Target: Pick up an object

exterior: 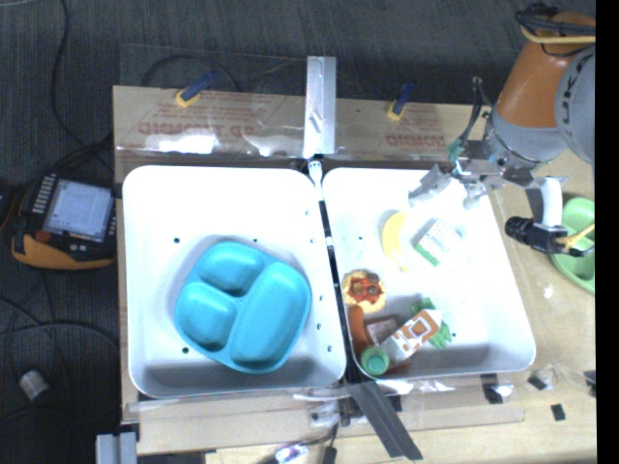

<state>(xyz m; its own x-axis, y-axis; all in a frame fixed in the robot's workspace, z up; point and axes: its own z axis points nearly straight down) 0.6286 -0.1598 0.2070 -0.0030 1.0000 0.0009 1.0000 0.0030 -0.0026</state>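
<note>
Camera view: end effector [451,188] poised over the right bin [503,288] near its far edge, whether released or clenched cannot be told. Nearest item, a white-and-green packet [432,241], lies just toward the table's near edge from it, beside a yellow piece [393,232].

Dark grey carpet floor [193,17] surrounds a pale wooden bench [242,114]; black cables [44,8] trail across the carpet; a small screened device [73,216] lies beside the bench's left edge.
</note>
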